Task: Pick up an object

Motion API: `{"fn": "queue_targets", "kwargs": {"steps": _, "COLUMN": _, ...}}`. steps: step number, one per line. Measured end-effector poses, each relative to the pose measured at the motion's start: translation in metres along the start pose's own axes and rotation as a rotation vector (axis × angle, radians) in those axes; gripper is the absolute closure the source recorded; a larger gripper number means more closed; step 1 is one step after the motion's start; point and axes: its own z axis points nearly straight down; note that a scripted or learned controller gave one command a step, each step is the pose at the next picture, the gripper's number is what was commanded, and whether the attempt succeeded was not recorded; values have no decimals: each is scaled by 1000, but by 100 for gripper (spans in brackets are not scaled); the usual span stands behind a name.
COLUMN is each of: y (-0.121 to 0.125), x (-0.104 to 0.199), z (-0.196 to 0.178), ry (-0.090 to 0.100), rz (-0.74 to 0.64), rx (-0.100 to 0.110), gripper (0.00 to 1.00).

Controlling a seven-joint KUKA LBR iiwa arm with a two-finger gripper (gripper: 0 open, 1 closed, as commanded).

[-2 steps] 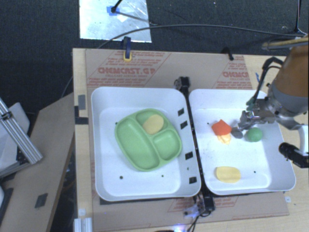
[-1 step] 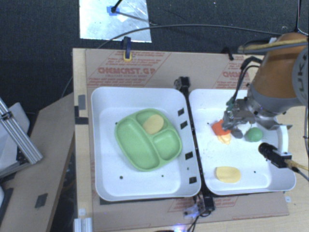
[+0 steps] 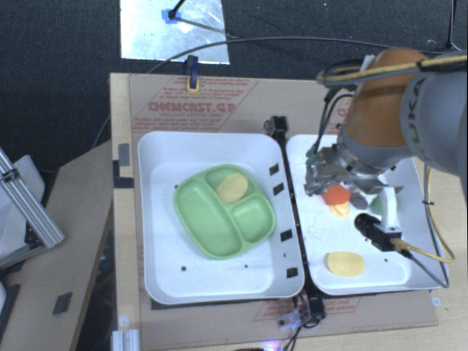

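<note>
My gripper (image 3: 327, 183) hangs low over the upper middle of the right bin (image 3: 417, 269), under the grey arm with its orange band. Just below and right of it lies a red-orange object (image 3: 337, 195) with a paler orange piece (image 3: 341, 210) against its lower edge; the gripper's body hides part of it. A flat yellow oval (image 3: 344, 264) rests near the right bin's front edge. Another yellow piece (image 3: 232, 187) sits in the upper compartment of the green divided plate (image 3: 212, 229) in the left bin (image 3: 168, 269).
A green and white item (image 3: 383, 205) lies at the right of the right bin, partly behind the arm. A black connector (image 3: 373, 231) with a yellow cable hangs off the arm above the bin. The divider between the bins (image 3: 291, 218) bears black clips.
</note>
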Motion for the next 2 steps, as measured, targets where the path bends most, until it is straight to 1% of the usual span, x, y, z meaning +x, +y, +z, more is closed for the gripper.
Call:
{"fn": "queue_targets", "kwargs": {"steps": 1, "y": -2, "x": 53, "z": -4, "ry": 0, "rz": 0, "rx": 0, "gripper": 100}}
{"fn": "queue_targets", "kwargs": {"steps": 2, "y": 9, "x": 98, "z": -9, "ry": 0, "rz": 1, "rx": -2, "gripper": 100}}
